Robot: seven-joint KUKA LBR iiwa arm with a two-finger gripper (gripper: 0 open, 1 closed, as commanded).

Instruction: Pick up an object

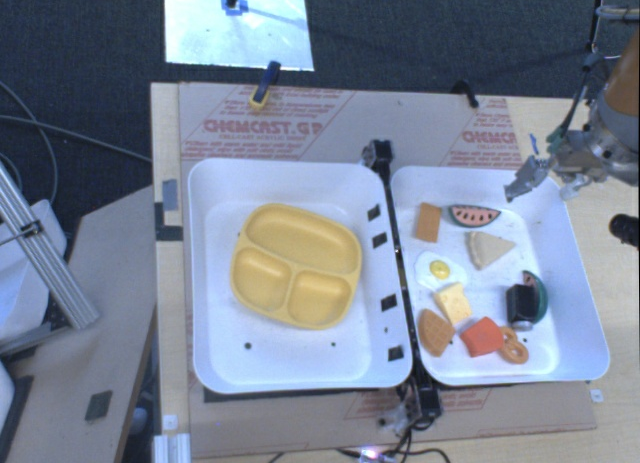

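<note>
The right bin (580,281) holds several toy food pieces: an orange square (429,221), a watermelon slice (472,216), a beige wedge (490,249), a fried egg (439,270), a yellow cheese piece (454,303), a brown biscuit (434,331), a red block (482,337), a pretzel (514,349) and a black and green piece (524,301). My gripper (548,183) hangs over the bin's back right corner, to the right of the watermelon slice. It is open and nothing sits between its fingers.
The left bin (215,201) holds a yellow three-compartment plate (297,264). A black divider with clips (390,251) runs between the bins. A yellow and blue clamp (264,86) lies on the cardboard behind the left bin.
</note>
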